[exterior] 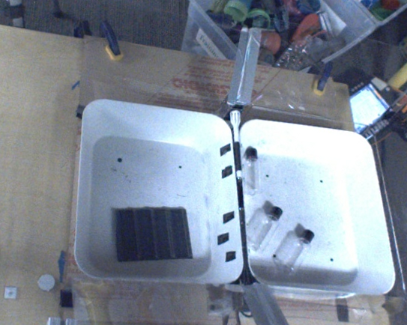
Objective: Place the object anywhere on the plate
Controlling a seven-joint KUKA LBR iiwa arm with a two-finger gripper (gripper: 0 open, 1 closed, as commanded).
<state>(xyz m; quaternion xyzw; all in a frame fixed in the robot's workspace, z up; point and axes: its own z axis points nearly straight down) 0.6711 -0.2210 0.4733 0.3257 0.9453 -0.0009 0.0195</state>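
The gripper's state is something I cannot tell here, whether released, clenched or grasping, so nothing is being counted as held.

Working outward to the task's things, three small clear vials with black caps are lying in the right bin (351,188). The first vial (250,166) is resting close against that bin's left wall, roughly midway along it, cap toward the far edge. The second vial (264,224) is sitting nearer the front, a little in from the left wall. The third vial (293,245) is lying just beside the second, toward the bin's front edge, tilted with its cap pointing to the far right. Which of the three is meant as the object I cannot tell; all are lying on the bin floor, apart from one another.

The plate (153,234), a dark ribbed rectangle, is lying in the left bin (117,130), toward its front edge and slightly nearer the right wall. Nothing is resting on it. A row of small black markers (227,196) is running along the divide between the bins.

As a judgement, the task is sitting at its very start: no vial is being lifted, none is crossing the divide, and the plate is waiting bare. Everything is left to do: a grasp on one vial, a carry over the shared wall, and a release above the plate.
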